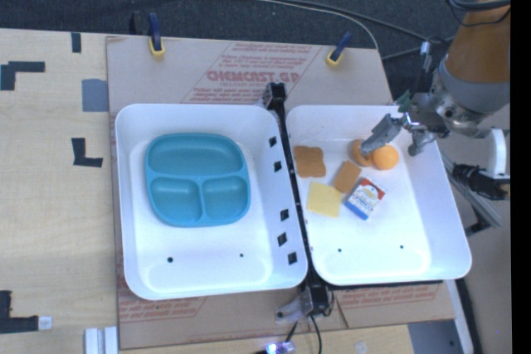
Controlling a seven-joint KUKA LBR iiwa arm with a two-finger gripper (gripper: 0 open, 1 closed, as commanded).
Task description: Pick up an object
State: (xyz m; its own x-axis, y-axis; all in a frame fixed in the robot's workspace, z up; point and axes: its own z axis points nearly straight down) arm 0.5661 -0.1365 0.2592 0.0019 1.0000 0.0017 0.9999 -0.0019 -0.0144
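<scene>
My gripper point(401, 140) hangs over the upper right of the right bin point(382, 249), its two grey fingers point(384, 131) spread open. Just below and between the fingertips lies a small orange ball point(386, 157), not clamped by them. A second orange-brown round piece point(358, 152) sits against the ball's left side. Further left lie a brown toast-like slab point(309, 161), a tan-orange block point(347, 176), a yellow square slice point(324, 200) and a small blue, white and red box point(364, 199).
The left bin point(131, 203) holds a blue divided plate point(197, 179). A black divider strip point(286, 186) runs between the bins. Two yellow and blue clamps point(155, 41) pin the board at the back. Cables cross the dark floor behind.
</scene>
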